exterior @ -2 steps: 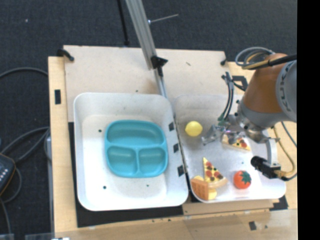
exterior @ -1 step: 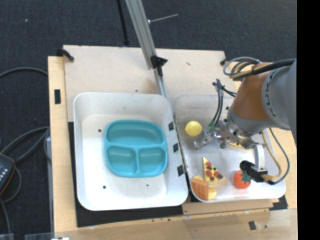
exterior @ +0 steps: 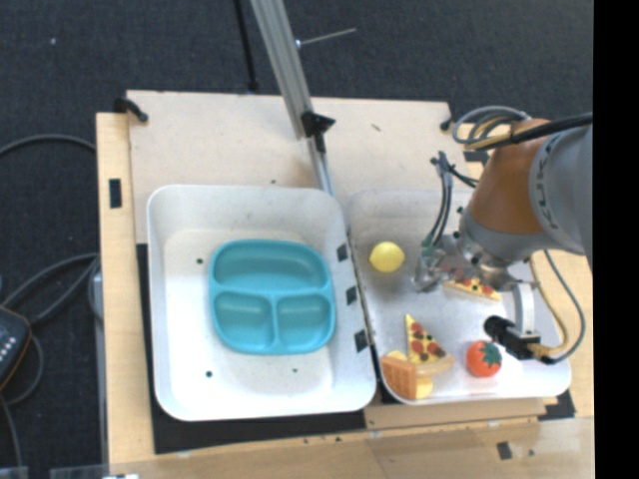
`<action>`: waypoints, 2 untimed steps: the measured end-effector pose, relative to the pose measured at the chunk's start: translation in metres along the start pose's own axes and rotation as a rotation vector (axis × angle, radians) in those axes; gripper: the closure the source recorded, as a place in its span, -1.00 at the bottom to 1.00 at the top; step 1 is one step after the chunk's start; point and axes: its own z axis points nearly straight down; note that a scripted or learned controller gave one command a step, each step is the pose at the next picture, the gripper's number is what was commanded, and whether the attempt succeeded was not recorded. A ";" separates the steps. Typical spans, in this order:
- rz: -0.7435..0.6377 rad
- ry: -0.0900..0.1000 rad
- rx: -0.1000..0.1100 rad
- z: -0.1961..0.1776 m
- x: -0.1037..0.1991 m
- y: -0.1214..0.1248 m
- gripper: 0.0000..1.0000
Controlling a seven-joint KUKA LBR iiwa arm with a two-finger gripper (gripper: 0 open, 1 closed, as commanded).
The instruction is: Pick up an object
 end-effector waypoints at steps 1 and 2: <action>-0.009 0.000 -0.003 -0.047 0.004 -0.004 1.00; -0.011 -0.001 -0.004 -0.094 0.009 0.003 1.00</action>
